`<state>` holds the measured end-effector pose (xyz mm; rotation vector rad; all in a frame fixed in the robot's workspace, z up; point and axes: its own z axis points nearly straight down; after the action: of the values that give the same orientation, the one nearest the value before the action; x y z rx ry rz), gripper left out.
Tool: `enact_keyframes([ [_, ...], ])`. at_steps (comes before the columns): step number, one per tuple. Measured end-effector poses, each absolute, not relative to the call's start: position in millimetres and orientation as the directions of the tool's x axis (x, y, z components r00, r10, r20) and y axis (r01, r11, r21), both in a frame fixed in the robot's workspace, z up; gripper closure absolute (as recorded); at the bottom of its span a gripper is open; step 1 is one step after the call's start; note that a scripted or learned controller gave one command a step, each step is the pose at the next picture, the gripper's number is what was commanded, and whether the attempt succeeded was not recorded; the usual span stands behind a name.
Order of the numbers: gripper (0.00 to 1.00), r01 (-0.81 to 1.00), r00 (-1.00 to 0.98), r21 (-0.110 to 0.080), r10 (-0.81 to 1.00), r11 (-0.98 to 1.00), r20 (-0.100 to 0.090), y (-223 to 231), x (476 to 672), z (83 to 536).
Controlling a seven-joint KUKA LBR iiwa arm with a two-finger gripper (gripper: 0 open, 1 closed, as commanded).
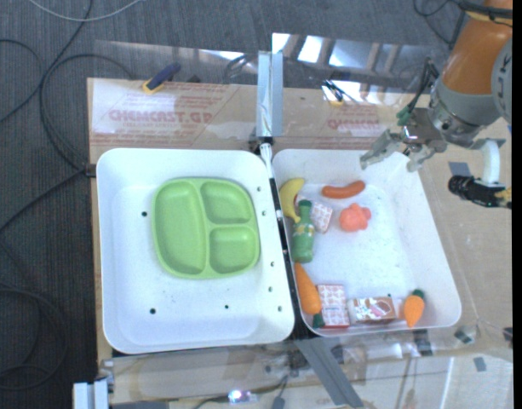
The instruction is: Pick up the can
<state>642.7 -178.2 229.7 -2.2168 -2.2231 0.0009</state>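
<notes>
My gripper [393, 153] hangs over the far rim of the right bin [431, 228], open, with nothing between its spread fingers. The can is hard to pick out. It may be the small red-and-white item [322, 218] lying beside the green bottle [304, 233], or the red-and-white piece [372, 309] on its side at the bin's near edge. Both lie well below and left of the gripper, apart from it.
The right bin also holds a banana [290, 196], a sausage [342, 190], an orange-pink toy [354, 218], a carrot [306, 290], a checked box [333, 305] and a small carrot [413, 308]. A green divided plate [206, 227] lies in the left bin [124, 313].
</notes>
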Motion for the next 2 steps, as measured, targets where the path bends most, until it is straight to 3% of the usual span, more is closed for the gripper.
enact_keyframes([
  [1,0.00,0.999,0.040,-0.003,0.999,-0.040,0.001,-165.4,578.2,101.3],
  [2,0.00,0.997,0.073,0.014,0.997,-0.072,-0.003,-192.4,518.7,90.7],
])
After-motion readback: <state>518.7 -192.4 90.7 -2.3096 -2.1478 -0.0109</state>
